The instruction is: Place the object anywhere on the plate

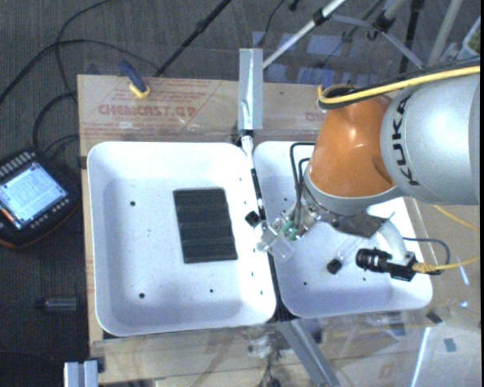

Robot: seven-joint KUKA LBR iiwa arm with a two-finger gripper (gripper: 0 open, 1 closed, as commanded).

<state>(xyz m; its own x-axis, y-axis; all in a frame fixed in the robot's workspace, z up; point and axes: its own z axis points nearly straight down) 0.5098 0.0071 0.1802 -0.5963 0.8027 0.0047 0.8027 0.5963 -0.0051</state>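
One flat, dark, ribbed rectangular plate [205, 225] lies near the middle of the left shallow white bin [113, 297], and it appears bare, so the placing step is not yet done by my reading. The object meant for it is hard to pick out: a small dark piece [333, 266] rests on the floor of the right shallow white bin [347, 301], just right of and a little nearer than the two-finger gripper [284, 234], and apart from it; another small dark bit [253, 218] sits at the ridge between the bins, just left of the gripper. Which of these is the task's thing I cannot say. The gripper hangs low over the left edge of the right bin, under the grey arm's orange band [351, 151], and whether it is spread or closed is too small and blurred to tell; nothing is clearly seen between its tips. The main risk, as I judge it, is a carry towards the plate with nothing gripped, since the loose piece lies off to the side. A second risk is the gripper catching the raised ridge between the bins while crossing left, because it hangs so low there.
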